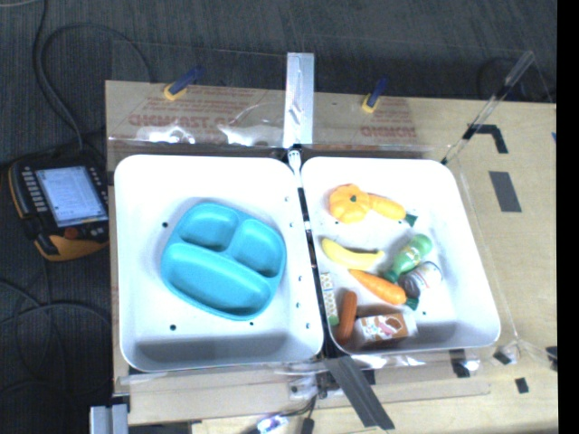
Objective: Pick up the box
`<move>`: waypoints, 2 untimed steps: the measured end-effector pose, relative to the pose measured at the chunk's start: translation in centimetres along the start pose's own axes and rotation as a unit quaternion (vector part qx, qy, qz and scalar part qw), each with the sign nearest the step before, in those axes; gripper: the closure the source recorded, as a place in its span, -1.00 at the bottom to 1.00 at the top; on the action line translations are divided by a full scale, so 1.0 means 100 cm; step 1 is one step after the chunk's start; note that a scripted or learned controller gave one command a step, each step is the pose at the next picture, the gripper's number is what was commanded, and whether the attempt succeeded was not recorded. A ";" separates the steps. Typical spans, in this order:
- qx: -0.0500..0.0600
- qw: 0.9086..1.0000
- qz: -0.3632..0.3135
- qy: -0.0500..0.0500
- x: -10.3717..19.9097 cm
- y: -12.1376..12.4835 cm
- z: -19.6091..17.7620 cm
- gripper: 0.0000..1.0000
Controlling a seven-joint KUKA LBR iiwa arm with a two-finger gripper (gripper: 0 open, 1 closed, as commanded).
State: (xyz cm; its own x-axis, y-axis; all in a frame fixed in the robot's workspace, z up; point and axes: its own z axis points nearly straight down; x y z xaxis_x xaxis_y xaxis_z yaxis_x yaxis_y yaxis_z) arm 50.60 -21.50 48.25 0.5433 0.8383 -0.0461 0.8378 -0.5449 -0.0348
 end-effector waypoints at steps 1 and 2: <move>0.002 1.000 0.000 -0.003 0.000 0.002 -0.007 1.00; 0.004 1.000 -0.001 -0.006 0.001 0.003 -0.014 1.00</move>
